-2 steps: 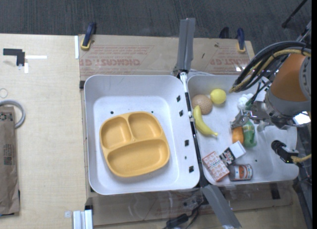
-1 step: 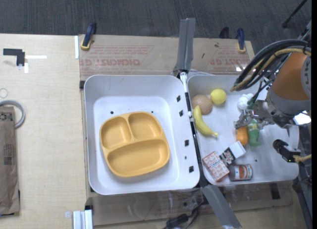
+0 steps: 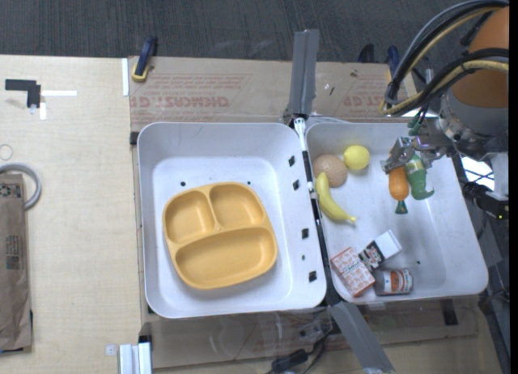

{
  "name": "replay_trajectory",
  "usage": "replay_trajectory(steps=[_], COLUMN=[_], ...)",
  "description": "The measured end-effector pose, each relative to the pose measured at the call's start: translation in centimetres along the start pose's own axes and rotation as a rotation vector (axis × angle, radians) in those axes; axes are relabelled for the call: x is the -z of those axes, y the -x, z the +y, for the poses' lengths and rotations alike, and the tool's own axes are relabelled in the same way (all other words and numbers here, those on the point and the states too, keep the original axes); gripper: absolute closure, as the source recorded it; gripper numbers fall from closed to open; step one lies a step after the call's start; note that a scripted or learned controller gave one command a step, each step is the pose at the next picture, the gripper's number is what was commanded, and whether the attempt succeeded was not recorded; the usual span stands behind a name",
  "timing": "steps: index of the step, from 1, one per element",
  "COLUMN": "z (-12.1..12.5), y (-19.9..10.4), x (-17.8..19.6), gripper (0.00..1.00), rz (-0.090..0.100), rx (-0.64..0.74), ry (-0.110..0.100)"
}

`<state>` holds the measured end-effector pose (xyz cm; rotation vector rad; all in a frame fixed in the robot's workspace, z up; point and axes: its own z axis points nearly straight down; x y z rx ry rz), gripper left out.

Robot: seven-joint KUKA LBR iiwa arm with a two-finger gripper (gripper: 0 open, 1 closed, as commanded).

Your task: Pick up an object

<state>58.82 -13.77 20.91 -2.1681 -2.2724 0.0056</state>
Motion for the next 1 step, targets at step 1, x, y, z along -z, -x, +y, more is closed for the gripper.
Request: replay_trajectory(steps=[1], z=[-1.52], y=[4.88], x=[-1.08], gripper=[1.0], rz=[0.0], rx=[0.032], ry=[-0.001])
